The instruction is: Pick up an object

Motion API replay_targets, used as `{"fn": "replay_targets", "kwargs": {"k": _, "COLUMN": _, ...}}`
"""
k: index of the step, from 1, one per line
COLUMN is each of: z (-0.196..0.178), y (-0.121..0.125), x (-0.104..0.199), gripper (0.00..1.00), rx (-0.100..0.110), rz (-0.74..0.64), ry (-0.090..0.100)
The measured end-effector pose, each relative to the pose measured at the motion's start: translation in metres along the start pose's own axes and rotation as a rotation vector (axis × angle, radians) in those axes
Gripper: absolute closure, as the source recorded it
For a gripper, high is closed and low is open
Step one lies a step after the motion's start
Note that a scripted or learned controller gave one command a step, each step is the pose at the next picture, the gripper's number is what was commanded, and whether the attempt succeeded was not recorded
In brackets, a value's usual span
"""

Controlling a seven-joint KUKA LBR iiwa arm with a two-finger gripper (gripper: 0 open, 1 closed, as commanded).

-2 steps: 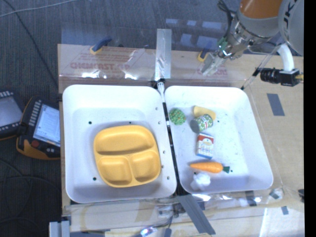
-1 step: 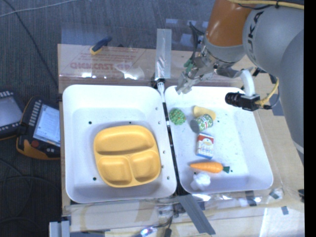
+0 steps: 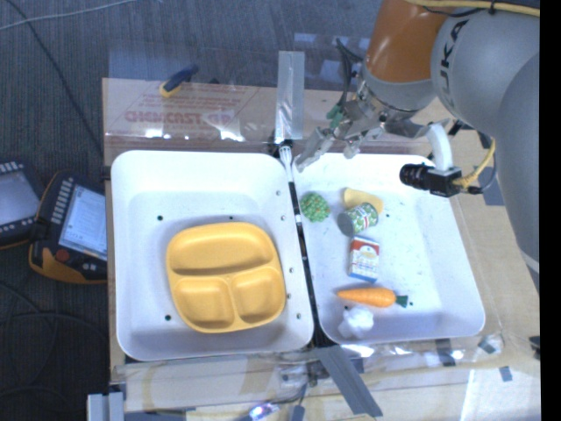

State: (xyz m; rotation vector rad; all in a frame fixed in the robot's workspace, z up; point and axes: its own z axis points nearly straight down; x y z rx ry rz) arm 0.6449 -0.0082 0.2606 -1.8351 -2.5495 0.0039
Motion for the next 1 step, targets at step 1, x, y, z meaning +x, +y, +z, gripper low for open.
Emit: {"fn": "replay_targets", "kwargs": {"k": 1, "z": -0.0026, "y": -0.0168, "x": 0.0151, "gripper": 0.0, "rx": -0.001, "rz": -0.184, "ry": -0.001}}
